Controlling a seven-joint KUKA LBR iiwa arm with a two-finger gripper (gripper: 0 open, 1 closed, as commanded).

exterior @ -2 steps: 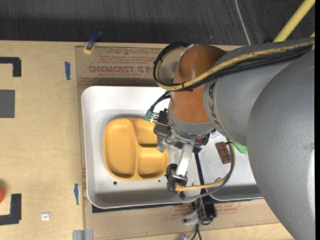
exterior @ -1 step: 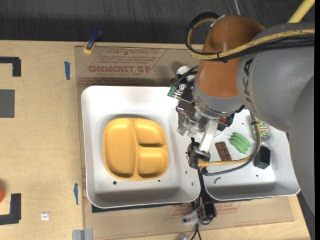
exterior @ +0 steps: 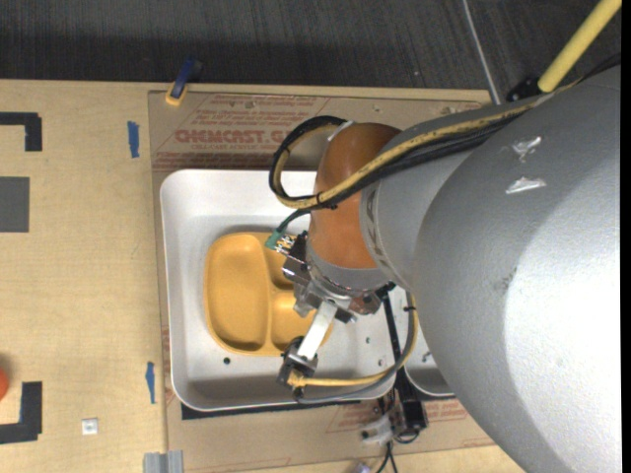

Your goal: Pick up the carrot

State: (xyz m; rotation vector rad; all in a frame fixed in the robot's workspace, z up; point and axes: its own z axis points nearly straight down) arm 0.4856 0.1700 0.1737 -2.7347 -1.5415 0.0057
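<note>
Here the arm (exterior: 513, 264) overhangs a yellow dish (exterior: 237, 289); tool state unreadable.

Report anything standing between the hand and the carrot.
Cannot tell: the arm covers much of the white bin, so where the carrot lies is unclear. The hand hangs low over the bin, right beside a large yellow object lying on the bin floor. That is the one visible thing near it.
</note>
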